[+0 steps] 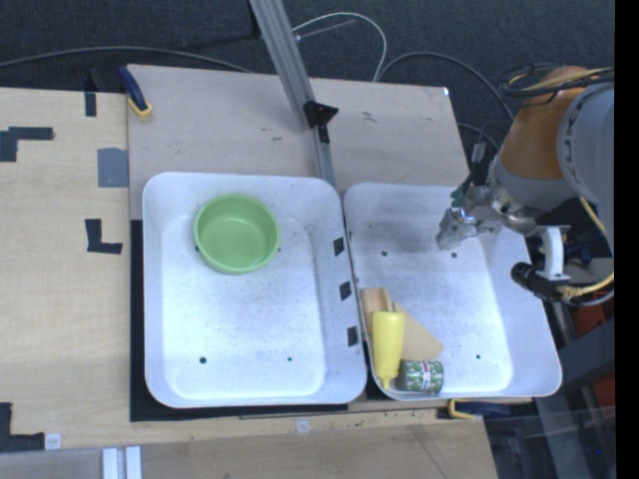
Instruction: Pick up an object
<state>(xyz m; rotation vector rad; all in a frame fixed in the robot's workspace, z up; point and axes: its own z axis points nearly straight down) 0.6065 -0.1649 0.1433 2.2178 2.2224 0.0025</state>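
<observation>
In the right bin (469, 297), a yellow bottle-shaped object (387, 344) lies along the near left side, on top of a tan wooden piece (414, 339). A small green can with a red label (420, 377) rests at the bin's front edge beside them. A green bowl (237, 233) sits in the far part of the left bin (240, 357). My gripper (455, 232) hangs over the far right part of the right bin, well away from the yellow object, the can and the bowl, with nothing seen in it.
A slanted metal pole (292, 63) runs down to the far edge between the bins. Cables (399, 63) loop on the bench behind. Black clips (344, 289) line the wall between the bins. The arm's grey and orange body (549, 153) stands at the right.
</observation>
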